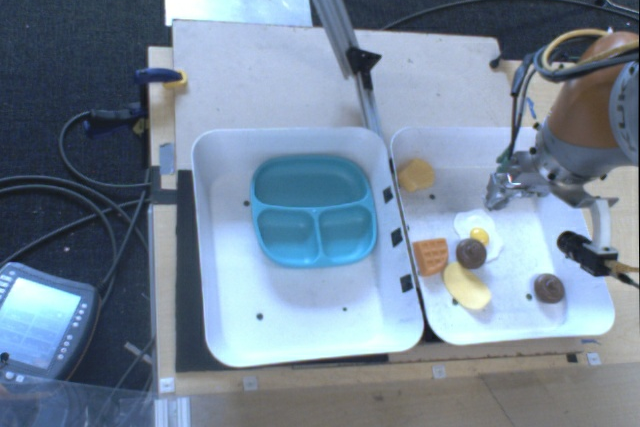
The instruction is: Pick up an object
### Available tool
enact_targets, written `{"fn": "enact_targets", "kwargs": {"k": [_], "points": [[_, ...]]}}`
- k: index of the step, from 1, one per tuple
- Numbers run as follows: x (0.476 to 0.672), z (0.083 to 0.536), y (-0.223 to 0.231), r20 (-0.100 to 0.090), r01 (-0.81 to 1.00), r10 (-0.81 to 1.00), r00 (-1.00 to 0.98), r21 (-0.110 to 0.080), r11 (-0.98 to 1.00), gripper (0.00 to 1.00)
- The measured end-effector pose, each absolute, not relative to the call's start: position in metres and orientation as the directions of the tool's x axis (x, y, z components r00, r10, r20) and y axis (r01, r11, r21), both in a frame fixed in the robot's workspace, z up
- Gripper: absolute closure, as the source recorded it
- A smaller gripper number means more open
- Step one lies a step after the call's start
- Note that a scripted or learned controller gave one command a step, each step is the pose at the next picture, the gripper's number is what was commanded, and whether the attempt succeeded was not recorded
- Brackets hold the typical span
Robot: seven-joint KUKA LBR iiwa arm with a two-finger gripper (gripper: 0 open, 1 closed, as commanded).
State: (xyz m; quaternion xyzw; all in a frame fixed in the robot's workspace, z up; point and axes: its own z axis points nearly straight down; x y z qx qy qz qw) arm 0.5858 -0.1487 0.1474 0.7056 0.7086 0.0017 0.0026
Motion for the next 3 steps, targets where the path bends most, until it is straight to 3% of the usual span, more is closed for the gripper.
{"fn": "enact_targets", "kwargs": {"k": [1,2,3], "points": [[0.587,0.212,-0.152,-0.002,1.0,1.0,-0.005,0.009,0.005,1.0],[0.588,0.213,-0.152,-0.001,1.0,1.0,-0.006,0.003,0.006,1.0],[0.594,0.227,-0.098,0.002,1.0,1.0,-0.011,0.003,0.011,1.0]]}}
